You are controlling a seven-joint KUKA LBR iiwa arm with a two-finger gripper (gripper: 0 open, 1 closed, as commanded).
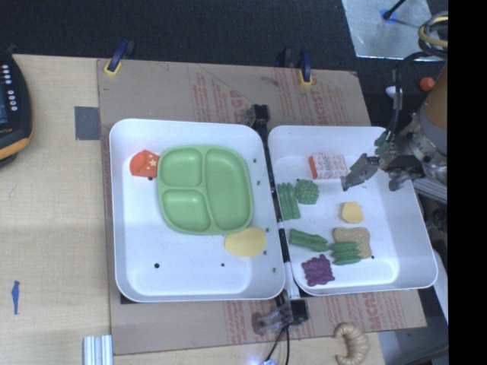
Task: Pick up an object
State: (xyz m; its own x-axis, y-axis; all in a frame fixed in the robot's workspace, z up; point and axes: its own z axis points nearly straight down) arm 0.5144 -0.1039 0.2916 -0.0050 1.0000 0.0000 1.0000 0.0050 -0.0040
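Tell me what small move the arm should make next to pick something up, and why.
Probably lower the gripper toward the small white and red packet. The gripper hangs over the right bin beside that packet, holding nothing, and the packet lies apart from the other toys, so it looks the nearest target.

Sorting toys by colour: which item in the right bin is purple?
The grape bunch at the right bin's front edge; its neighbours are green, yellow or tan.

Two shallow white bins, left [129, 276] and right [411, 268]; one green three-compartment plastic plate [205, 188]; about ten small toy food pieces; three clamps.
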